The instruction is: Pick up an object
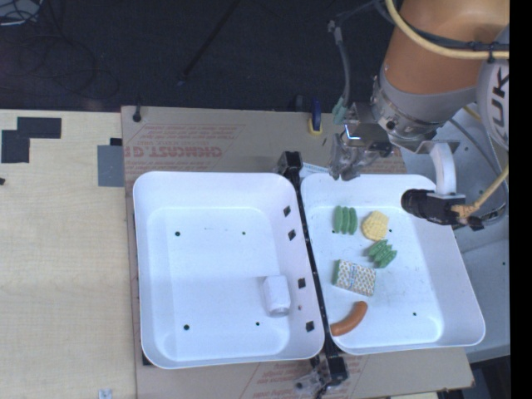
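While the gripper [347, 166] hangs over the far rim of the right bin [449, 306], I cannot tell whether it is open or closed, and nothing shows in its grasp. Lying in that bin are a green pea pod [345, 219], a yellow corn piece [376, 224], a second green pod [383, 254], a patterned waffle-like block [356, 278] and an orange sausage [349, 317]. A white cylinder [276, 294] rests in the left bin [166, 322], near the divide.

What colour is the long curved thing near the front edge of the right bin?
The sausage is orange-red, seen in the camera view.
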`<state>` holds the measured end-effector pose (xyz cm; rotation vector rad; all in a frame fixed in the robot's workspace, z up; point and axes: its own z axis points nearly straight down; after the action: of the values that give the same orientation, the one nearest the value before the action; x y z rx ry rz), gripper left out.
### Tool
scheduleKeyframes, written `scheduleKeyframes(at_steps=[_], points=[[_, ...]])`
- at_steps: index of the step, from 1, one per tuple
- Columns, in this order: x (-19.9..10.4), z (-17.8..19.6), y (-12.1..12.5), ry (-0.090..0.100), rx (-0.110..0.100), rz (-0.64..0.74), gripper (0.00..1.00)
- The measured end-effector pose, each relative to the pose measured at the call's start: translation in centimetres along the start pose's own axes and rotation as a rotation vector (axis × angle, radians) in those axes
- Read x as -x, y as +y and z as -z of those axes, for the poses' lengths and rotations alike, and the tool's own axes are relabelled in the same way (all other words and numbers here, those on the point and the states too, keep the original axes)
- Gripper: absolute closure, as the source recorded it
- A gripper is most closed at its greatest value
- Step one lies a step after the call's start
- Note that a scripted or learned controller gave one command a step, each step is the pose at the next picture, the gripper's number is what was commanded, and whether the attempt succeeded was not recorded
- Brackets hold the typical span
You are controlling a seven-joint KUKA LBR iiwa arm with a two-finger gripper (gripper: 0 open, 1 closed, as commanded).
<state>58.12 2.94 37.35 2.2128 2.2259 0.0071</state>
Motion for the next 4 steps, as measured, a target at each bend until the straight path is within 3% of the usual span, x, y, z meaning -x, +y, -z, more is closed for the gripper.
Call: scheduleKeyframes(at_steps=[1,2,3,4], points=[[-2.6,-3.3,6.4,-0.001,-0.009,-0.004,1.00],[-7.1,-4.7,2.4,0.000,-0.012,-0.001,1.00],[-12.5,-1.2,2.6,0.000,-0.004,0.000,1.00],[-17.5,-0.7,4.5,0.000,-0.007,-0.001,1.00]])
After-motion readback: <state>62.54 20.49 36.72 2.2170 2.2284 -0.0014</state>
